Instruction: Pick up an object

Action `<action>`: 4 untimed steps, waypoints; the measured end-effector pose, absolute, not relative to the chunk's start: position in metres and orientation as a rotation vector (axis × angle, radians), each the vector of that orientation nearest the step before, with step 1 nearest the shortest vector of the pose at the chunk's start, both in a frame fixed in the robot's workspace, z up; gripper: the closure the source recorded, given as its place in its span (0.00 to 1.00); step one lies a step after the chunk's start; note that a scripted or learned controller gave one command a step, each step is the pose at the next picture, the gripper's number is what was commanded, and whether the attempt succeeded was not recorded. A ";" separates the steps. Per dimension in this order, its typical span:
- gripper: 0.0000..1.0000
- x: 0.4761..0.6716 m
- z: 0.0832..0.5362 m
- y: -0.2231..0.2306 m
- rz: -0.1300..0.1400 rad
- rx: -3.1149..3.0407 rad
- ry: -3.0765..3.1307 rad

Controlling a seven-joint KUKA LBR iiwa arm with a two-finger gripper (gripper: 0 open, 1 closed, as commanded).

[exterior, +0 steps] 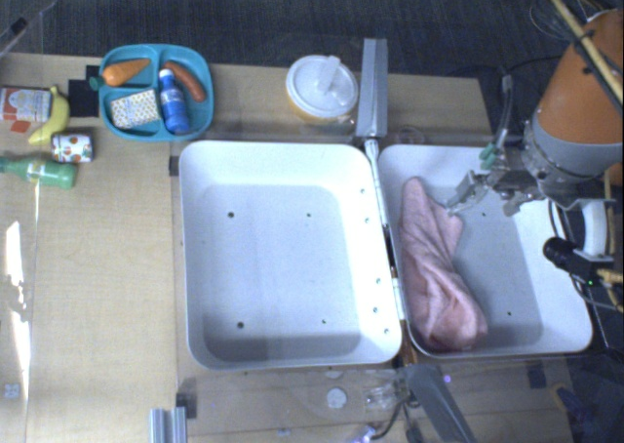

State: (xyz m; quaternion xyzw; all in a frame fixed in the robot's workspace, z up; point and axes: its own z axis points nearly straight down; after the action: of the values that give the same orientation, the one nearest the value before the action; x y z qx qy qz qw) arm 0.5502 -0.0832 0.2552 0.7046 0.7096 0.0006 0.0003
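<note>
Jaws (485, 189) hanging over right bin (561, 334), spread part open, gripping nothing. Pink cloth (437, 270) lying just beside and below-left of jaws. Best: descending onto bunched fold, closing on thick ridge.

Cloth (437, 270) in right bin (556, 334) — along its left wall; left bin (283, 358) beside it.
</note>
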 end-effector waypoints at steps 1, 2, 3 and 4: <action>0.00 0.553 0.129 -0.089 0.000 2.117 2.322; 0.00 0.556 0.091 -0.152 0.012 2.043 2.370; 0.00 0.604 0.091 -0.087 0.016 2.011 2.397; 0.00 0.569 0.091 -0.107 0.014 2.079 2.339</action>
State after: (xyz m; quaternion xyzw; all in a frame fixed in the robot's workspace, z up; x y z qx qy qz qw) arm 0.5690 -0.1069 0.0906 0.6643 0.7474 0.0046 0.0058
